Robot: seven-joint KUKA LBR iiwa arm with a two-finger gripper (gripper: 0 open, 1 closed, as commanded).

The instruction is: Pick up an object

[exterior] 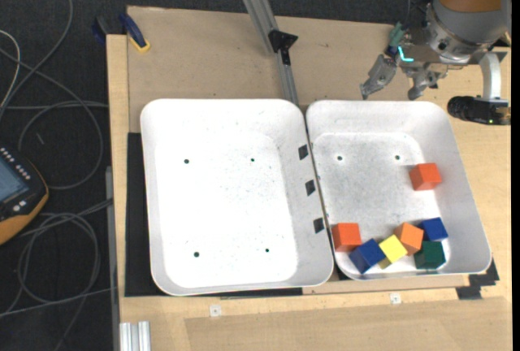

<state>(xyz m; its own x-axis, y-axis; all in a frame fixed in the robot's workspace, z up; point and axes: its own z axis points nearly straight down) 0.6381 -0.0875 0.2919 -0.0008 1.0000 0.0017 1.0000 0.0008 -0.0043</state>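
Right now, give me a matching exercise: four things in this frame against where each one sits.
Things:
1. lone orange block
2. green block
3. yellow block
4. gripper

Places:
A. near right corner of the right bin
B. above that bin's far rim
C. alone, mid-right of that bin
D. between a blue block and an orange block

Pairs: 1-C, 2-A, 3-D, 4-B

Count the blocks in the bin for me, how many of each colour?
All are in the right bin.
Orange blocks: 3, one alone, one at the near-left, one in the pile
Blue blocks: 2
Yellow block: 1
Green block: 1
Total: 7 blocks
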